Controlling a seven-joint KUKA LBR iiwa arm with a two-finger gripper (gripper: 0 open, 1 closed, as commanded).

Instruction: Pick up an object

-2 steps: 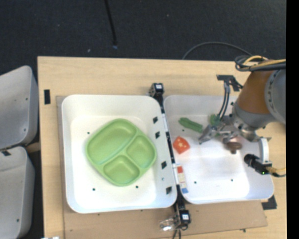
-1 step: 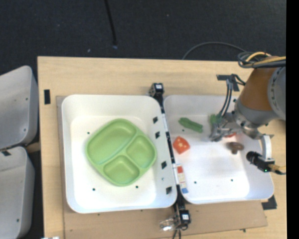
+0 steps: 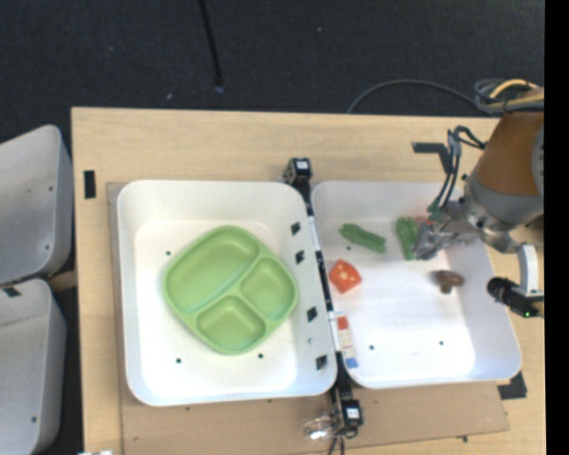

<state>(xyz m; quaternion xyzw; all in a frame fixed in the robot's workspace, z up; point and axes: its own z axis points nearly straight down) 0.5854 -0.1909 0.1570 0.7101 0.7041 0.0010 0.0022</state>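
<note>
1. Here, the gripper (image 3: 427,243) sits low over the right bin (image 3: 474,358), near its far-right part, right at a green object (image 3: 407,237) that stands at a slant. We cannot tell whether its jaws are apart or together; wrist and cabling hide them.
2. Candidates in the right bin: that green object beside the gripper; a second, long green piece (image 3: 362,238) lying flat, left of it; a small orange-red piece (image 3: 345,276) near the divider; a small brown piece (image 3: 447,280) just below the gripper. All lie apart from one another.
3. The left bin (image 3: 133,349) bears a green divided plate (image 3: 230,289), well apart from the arm.
4. Our judgement on the nearest green object: it looks small and light, probably a toy-food piece of moulded plastic, so likely stiff and smooth, apt to squirt out of a pinch. We would close across its narrow width near the middle, not at a tapering end.
5. The long green piece looks an easy grasp too: flat, across its short axis.
6. The brown piece looks rounded and low, so it may roll or slip; the orange-red one is chunkier and offers better faces.
7. None looks fragile; modest grip force should do.
</note>
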